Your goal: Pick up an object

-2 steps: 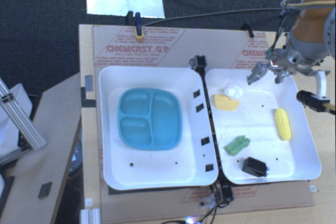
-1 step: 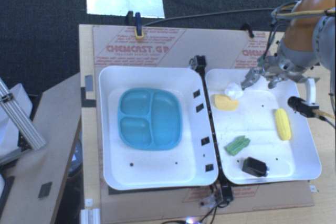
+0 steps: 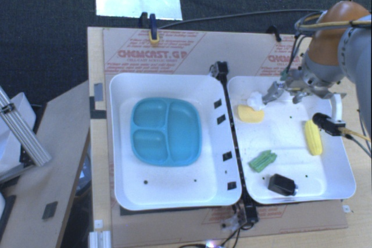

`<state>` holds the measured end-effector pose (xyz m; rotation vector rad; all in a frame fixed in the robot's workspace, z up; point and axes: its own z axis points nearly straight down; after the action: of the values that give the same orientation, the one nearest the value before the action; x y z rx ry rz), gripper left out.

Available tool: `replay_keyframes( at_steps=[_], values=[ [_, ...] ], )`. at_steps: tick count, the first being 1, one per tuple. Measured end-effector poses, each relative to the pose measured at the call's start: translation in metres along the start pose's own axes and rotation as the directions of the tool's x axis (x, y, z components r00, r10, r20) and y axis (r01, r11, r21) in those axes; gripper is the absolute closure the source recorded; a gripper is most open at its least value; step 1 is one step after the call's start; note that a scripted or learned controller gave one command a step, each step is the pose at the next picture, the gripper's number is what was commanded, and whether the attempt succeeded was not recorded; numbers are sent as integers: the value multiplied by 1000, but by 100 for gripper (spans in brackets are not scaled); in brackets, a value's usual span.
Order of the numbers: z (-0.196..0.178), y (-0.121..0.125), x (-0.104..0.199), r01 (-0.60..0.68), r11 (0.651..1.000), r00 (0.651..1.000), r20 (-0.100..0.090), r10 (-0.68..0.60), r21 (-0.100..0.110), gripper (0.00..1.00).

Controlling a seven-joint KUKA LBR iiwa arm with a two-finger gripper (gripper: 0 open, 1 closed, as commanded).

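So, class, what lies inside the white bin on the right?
Inside the right white bin: a yellow corn cob, a pale yellow wedge, a white lump, a green ridged piece and a black block. The grey gripper covers the far corner.

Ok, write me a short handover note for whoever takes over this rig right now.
Gripper: fingers spread, holding nothing, over the back of the right bin.
Right bin: white piece and yellow piece near the fingers, corn, green item, black block.
Left bin: blue tray.
Done: nothing picked.
Left: close on one object and lift.
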<state>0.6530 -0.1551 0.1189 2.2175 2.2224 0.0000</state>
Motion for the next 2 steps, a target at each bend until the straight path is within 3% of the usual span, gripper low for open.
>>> replay_keyframes(
  at_steps=[1, 2],
  values=[
    [-13, 1, 0, 2, 1000, 1000, 2, -2, -6, 100],
    [-70, 9, 8, 4, 1000, 1000, -1, -4, -4, 100]
  ],
)
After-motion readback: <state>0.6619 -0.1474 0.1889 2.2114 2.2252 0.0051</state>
